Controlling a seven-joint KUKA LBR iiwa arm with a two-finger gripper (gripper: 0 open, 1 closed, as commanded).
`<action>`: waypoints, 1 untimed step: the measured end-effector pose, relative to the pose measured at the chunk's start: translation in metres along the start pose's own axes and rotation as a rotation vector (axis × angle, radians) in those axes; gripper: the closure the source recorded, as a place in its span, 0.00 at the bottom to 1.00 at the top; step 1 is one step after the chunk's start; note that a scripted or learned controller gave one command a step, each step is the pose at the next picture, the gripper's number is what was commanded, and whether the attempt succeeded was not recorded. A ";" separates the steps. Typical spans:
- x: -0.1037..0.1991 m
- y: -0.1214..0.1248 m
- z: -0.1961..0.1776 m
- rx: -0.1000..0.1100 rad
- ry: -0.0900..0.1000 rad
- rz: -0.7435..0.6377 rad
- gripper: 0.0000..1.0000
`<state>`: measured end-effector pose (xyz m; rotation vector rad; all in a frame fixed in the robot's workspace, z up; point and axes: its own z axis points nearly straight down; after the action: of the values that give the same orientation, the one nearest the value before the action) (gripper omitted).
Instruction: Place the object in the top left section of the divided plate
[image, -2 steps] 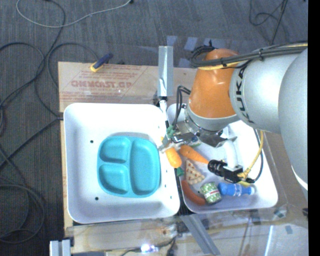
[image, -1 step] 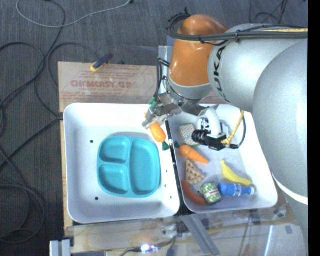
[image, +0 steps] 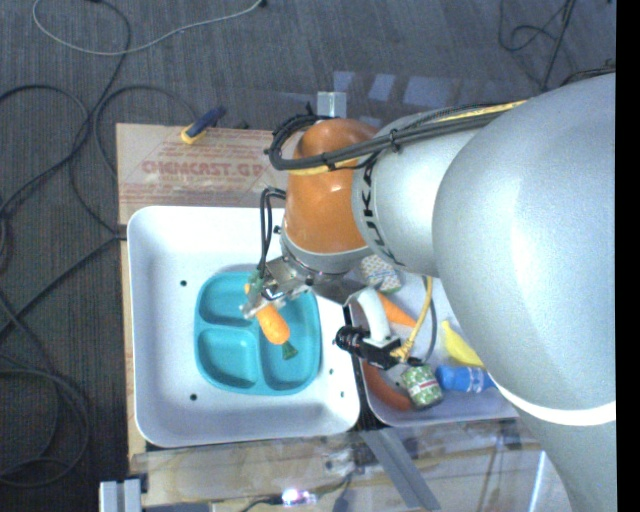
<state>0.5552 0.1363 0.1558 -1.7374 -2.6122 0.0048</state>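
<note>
Carrot (image: 274, 325) pinched in closed tool (image: 266, 293), long axis slanting down-right over blue divided plate (image: 215, 352), top left section lying just leftward.

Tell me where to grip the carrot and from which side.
Grip the carrot across its thick orange middle, coming straight down from above. It lies slanted over the blue plate, green tip toward the lower right, so the fingers should close across its width. The gripper sits at its upper end.
</note>
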 end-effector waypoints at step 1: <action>0.003 -0.042 -0.069 -0.003 -0.002 -0.275 1.00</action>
<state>0.5156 0.1230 0.2245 -1.3646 -2.8283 0.0024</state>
